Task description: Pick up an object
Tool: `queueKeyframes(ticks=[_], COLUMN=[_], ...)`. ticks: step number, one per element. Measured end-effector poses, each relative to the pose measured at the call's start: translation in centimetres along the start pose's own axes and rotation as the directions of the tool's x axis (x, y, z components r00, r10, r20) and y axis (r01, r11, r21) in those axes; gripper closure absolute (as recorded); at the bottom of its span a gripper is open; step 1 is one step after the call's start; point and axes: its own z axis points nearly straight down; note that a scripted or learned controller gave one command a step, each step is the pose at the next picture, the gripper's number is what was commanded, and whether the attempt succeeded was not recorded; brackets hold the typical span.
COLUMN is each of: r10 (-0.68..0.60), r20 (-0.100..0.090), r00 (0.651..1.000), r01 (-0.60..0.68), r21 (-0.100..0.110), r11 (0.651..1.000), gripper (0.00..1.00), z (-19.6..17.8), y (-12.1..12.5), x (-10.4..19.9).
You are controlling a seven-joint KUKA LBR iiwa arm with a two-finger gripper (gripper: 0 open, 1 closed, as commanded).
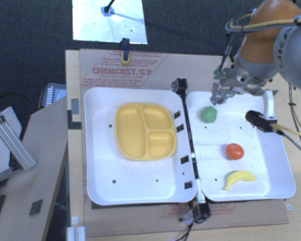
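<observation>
The yellow tray [143, 132] lies in the left bin [98, 185]. In the right bin [281, 179], the green ball [208, 114] sits just below the end effector [218, 97], whose grip state I cannot tell. The ball looks light, smooth and likely to roll; grasp across its middle. Tomato [234, 151] and banana [239, 178] lie nearer.

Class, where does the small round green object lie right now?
The small round green object lies in the right white bin, near its far left corner, just below the gripper and up-left of the round red-orange object.
</observation>
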Motion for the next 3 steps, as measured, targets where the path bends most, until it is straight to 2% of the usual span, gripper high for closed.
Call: queueKeyframes(ticks=[1, 2, 3], r10=[-0.001, 0.000, 0.002], r20=[0.000, 0.000, 0.001], r00=[1.000, 1.000, 1.000], r01=[0.001, 0.000, -0.002], r21=[-0.002, 0.001, 0.001], r11=[1.000, 1.000, 1.000], gripper=[1.00, 1.00, 1.00], z=[-0.6, 0.9, 1.0], y=[0.8, 0.9, 0.1], x=[5.6, 11.2, 15.6])
